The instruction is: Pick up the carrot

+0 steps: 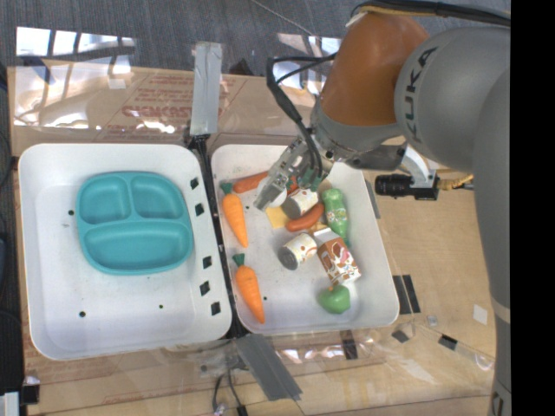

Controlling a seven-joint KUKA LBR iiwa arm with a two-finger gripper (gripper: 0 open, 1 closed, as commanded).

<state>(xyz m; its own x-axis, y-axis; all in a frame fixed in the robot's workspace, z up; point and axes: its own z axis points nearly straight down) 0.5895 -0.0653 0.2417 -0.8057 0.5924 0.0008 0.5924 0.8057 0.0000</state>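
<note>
1. The grey arm [434,76], its orange band bulking at upper centre-right of the frame, reaches in from the right over the right-hand white bin [373,271].
2. Its pincer [282,185] hangs over the upper part of that bin, fingers slanting down toward the lower left; they appear slightly spread, with nothing seen between them.
3. Three carrots lie near the bin's left wall. One carrot [234,217] sits left of centre, green top upward, just below and to the left of the pincer's tips.
4. A second carrot [249,291] rests lower in the bin, near the lower-left corner, also with its green end upward.
5. A third carrot [250,182] lies tilted at the upper left of the bin, just beside the pincer; whether they touch cannot be told.
6. Around the bin's middle crowd other toy foods: a sausage [305,219], a yellow wedge [277,217], a green vegetable [336,213], a small can [299,249], a printed carton [338,263] and a green pepper [335,299].
7. The left-hand white bin [43,310] holds a teal divided plate [134,221], well apart from the carrots.
8. Both bins sit side by side on the tabletop [434,258].
</note>
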